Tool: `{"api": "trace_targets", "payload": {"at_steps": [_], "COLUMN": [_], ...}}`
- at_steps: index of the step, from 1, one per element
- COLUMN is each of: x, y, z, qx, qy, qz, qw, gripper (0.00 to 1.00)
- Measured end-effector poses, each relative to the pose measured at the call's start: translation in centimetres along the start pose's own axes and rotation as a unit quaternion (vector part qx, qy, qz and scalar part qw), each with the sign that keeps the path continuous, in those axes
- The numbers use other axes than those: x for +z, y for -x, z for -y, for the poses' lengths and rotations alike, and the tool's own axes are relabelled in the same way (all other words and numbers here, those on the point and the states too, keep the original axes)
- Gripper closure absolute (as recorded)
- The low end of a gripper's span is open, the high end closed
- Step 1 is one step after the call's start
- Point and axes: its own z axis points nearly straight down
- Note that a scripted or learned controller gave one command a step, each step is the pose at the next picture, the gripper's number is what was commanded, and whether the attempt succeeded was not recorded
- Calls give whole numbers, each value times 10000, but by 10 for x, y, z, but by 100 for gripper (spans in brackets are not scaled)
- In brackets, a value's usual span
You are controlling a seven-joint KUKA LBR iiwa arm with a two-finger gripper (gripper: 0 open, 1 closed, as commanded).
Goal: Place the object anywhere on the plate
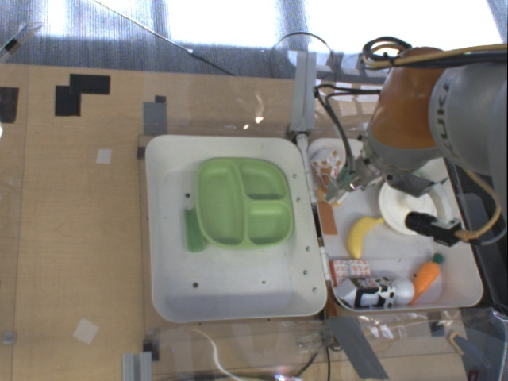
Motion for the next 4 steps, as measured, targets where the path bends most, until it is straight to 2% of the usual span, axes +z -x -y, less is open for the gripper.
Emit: {"api": "trace_targets", "payload": {"at_steps": [1,2,3,4], "x": [-75,-217,-151,-38], "y": [-55,-15,-78,-119], "z": [-76,-104,-58,-37], "qx": [-1295,-2488,-2317,-3895], "qy": [23,55,-3,-6], "qz": [0,39,-17,-22], "qw": [9916,9685,9728,9210], "gripper": [100,100,100,100]}}
